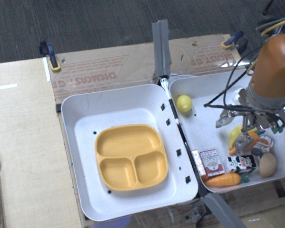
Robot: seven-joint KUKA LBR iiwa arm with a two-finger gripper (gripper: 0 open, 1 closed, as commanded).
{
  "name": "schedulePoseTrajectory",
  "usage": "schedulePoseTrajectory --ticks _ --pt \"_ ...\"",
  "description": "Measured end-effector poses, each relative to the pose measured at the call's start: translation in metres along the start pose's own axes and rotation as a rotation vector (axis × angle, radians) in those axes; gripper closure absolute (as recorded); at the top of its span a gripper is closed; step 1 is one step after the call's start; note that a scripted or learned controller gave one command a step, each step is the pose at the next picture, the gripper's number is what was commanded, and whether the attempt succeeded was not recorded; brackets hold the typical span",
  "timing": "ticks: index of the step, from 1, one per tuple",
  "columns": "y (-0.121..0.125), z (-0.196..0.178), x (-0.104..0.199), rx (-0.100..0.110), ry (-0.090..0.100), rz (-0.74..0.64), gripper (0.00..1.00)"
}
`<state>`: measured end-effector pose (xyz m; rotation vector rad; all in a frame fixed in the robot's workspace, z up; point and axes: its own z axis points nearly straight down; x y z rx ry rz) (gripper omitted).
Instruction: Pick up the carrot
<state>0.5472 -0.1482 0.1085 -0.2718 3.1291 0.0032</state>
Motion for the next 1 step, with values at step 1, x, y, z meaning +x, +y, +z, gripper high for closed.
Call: schedulePoseTrajectory --ticks 1 --pt "0.0158 0.0180 -0.0332 0.000 -0.002 -0.272 0.00"
